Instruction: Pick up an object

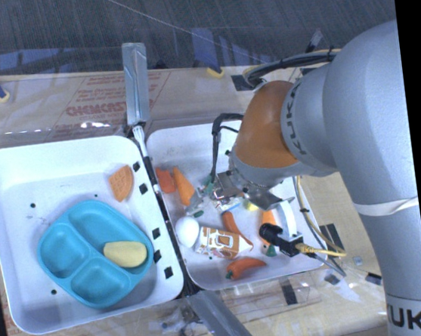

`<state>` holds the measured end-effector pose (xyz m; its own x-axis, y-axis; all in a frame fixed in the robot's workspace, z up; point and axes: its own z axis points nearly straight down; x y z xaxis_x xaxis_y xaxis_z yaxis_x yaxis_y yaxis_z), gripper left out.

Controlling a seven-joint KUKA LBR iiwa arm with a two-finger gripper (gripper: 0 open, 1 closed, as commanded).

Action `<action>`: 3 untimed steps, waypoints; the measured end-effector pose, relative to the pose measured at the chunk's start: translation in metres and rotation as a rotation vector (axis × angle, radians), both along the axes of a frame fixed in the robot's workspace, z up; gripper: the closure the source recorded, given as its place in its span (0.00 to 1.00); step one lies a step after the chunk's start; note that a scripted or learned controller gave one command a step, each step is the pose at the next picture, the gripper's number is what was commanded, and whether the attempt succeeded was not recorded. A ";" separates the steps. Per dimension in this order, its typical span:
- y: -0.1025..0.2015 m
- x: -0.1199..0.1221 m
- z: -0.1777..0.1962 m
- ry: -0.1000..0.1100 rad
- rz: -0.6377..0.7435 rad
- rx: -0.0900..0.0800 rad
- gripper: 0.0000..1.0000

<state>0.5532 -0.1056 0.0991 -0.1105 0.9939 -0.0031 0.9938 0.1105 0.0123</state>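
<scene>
My gripper (220, 193) hangs low over the middle of the right bin (184, 138), beneath the orange wrist band. Just left of it lie two orange pieces (176, 183). Below it rest a white egg (188, 231), a small printed carton (221, 243) and a thin orange carrot (230, 222). Another carrot (245, 265) lies by the bin's front wall. I see nothing clearly held between the fingers.
The left bin (13, 169) holds a blue divided tray (69, 253) with a yellow potato-shaped item (125, 253) in it, and an orange waffle-like piece (122, 183) near the dividing wall. The arm's bulk covers the right bin's right side.
</scene>
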 end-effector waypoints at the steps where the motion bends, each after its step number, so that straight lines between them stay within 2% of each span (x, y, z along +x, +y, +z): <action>1: -0.003 0.002 0.009 -0.001 0.003 -0.005 1.00; 2: 0.024 0.078 0.093 0.012 -0.028 0.002 1.00; 3: 0.048 0.104 0.177 0.015 -0.244 0.002 1.00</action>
